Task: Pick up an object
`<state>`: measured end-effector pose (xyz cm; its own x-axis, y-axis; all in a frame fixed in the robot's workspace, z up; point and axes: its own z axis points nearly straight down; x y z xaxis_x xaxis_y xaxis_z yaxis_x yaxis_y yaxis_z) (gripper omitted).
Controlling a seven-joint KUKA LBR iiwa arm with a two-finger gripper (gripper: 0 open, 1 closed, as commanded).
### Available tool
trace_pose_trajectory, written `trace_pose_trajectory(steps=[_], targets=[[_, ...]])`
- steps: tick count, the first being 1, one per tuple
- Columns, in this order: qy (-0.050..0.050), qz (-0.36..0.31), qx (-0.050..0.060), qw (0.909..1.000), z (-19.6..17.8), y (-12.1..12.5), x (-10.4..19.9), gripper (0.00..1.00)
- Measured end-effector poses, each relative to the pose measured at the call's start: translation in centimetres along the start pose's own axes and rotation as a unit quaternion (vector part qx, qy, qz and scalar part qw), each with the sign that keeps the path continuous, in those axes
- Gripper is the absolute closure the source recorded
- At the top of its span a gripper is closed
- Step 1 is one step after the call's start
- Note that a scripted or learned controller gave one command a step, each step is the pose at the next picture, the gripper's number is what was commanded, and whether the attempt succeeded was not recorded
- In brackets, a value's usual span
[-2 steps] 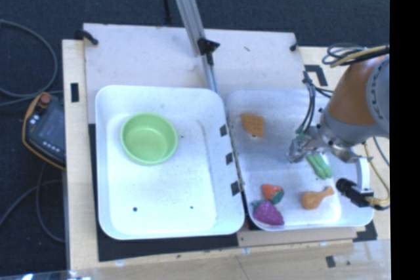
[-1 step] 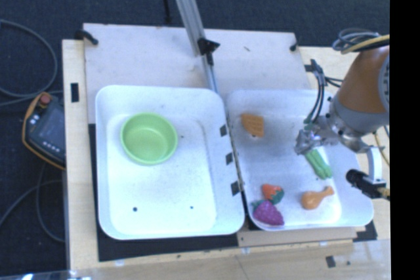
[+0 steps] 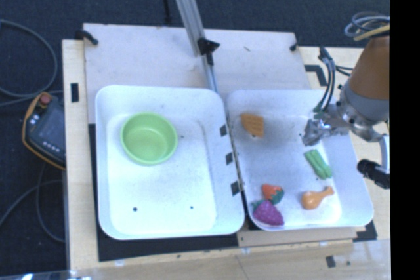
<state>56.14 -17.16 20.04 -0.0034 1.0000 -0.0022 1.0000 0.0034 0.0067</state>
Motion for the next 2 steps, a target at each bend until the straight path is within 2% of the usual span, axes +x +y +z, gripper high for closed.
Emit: trace_pose_trajectory(steps=[1, 2], targets=[[0.0, 0.0, 0.0, 1.0, -3.7, 0.2, -0.2, 1.0], [0.001, -0.002, 0.002, 1.0, -4.2, 2.7, 4.3, 1.0]])
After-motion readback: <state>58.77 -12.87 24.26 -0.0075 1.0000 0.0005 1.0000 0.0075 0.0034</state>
